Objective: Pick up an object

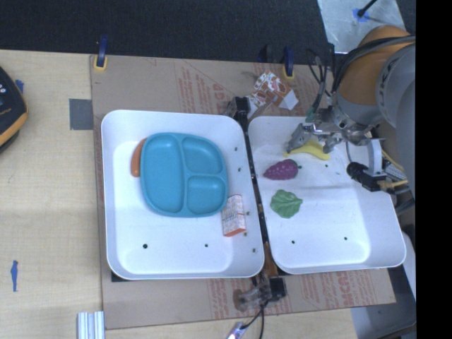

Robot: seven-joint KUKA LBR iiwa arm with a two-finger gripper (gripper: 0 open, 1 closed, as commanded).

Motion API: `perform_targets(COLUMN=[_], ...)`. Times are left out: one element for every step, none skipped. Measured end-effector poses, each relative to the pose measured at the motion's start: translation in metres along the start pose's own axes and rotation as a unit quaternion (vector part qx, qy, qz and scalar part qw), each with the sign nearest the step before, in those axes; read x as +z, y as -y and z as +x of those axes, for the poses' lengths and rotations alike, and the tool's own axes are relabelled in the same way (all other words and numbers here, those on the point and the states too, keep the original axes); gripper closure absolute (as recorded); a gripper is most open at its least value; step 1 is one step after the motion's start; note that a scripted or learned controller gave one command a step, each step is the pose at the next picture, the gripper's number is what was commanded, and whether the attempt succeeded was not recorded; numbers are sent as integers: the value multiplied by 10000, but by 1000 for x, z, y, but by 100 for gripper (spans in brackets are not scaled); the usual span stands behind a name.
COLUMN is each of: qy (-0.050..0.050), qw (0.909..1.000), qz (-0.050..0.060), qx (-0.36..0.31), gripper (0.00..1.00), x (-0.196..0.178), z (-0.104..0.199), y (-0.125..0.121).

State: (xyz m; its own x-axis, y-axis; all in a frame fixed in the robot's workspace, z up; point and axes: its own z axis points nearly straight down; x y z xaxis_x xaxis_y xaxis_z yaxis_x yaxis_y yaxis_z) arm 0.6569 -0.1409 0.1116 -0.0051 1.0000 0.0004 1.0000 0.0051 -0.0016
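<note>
The gripper (316,134) is hovering low over the far end of the right bin (367,256), directly above a yellow banana (313,150); whether it is clenched or released cannot be told. The banana is lying on the bin floor, seemingly the target. Nearer than the banana, a purple grape bunch (281,169) and a green leaf (286,203) are lying loose. Left of the banana, the left bin (120,256) is holding a blue divided plate (183,174) and a small packet (234,215).

Fixed above the desk (49,210), looking down at a slant. Far enough to take in both white bins: left bin (123,249), right bin (367,249), side by side, plus dark floor (176,9) beyond the far edge. Arm (381,69) entering from the right.
</note>
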Motion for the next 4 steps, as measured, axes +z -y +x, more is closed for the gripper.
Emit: perform_targets(qy=[8,1,1,0], qw=[10000,10000,10000,10000], qz=[12,5,9,4], qx=[15,-2,15,-7], gripper=[0,0,0,0], x=[18,19,20,20], z=[-63,-5,-71,29], y=[56,0,37,0])
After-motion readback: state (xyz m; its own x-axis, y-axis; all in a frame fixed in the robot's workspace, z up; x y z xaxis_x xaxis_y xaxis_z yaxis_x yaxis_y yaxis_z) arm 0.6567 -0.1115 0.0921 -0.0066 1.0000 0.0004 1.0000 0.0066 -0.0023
